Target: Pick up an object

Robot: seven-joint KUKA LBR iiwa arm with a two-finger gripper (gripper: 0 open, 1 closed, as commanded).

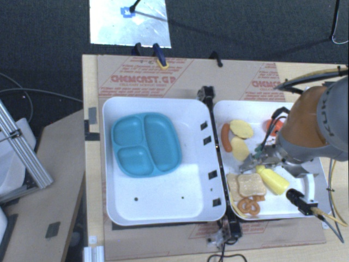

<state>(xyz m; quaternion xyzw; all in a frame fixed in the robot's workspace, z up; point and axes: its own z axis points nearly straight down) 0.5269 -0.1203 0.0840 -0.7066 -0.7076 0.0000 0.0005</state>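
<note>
Toy food is piled in the right bin within reach, the gripper is lowered among it, fingers' spread can't really be told.

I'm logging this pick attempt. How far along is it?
Done: the arm has reached into the right bin, and the gripper is low among the toy food, beside the yellow piece and above the bread slice. In hand: nothing is visibly gripped. Left: grasping an item and lifting it. The blue tray sits in the left bin.
</note>
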